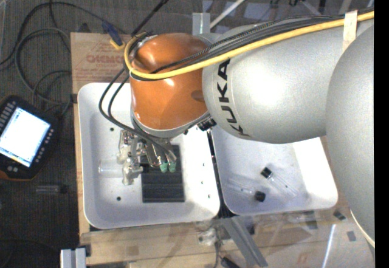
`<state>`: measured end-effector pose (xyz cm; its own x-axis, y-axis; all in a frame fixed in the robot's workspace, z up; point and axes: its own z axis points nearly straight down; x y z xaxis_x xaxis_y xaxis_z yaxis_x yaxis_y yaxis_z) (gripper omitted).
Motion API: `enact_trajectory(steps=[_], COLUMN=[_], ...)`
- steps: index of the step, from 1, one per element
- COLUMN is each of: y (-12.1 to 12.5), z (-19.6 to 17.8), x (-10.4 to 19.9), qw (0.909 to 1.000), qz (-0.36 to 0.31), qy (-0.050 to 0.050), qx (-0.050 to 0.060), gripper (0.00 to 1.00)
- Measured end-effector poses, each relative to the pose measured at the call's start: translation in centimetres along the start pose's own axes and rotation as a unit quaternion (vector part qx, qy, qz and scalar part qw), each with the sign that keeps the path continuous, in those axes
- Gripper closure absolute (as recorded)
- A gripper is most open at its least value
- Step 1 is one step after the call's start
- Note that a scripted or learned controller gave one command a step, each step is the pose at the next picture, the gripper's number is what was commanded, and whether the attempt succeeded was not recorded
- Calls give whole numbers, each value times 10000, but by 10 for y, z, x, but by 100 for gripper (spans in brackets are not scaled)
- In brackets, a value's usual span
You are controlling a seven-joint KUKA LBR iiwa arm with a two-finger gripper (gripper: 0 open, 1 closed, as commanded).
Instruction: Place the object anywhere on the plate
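Where the arm ends over the left bin [91, 139], the gripper [146, 160] hangs low above the bin's floor, a cluster of pale metal parts with two small green tips on its right side. I cannot tell whether it is open or closed, and nothing can be made out held in it.

Just to its left a clear object [110, 169] lies on the white floor. It is small, transparent and roughly tube-shaped, hard to pick out against the white. Whether it touches the gripper cannot be told. Directly below and to the right of the gripper lies the plate [163, 189], a flat, dark, rectangular slab resting on the floor of the same bin. Its upper edge is hidden beneath the gripper. The clear object lies off the plate, near its left side.

The arm [285, 90] comes in from the right, its thick grey body crossing above the right bin [316, 182], and its orange band [167, 87] sits above the wrist, which points steeply down into the left bin. A yellow cable [273, 34] and black ones run along the arm's top and loop around the band.

In the right bin lie two small black pieces [265, 172] and some clear tubes [240, 186]. Both bins rest on the worktop [97, 57]. On the floor to the left lies a handheld pendant [23, 137] with a lit screen.
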<state>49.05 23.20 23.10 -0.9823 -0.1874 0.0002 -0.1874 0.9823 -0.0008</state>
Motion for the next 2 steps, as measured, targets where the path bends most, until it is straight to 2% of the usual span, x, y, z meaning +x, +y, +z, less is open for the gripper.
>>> enact_trajectory(steps=[1, 2], y=[-14, -7], z=[-7, -89], x=[-74, -46], qw=[9995, 9960], qz=[-310, -889], qy=[-10, -18], qx=[-4, -6], gripper=[100, 100])
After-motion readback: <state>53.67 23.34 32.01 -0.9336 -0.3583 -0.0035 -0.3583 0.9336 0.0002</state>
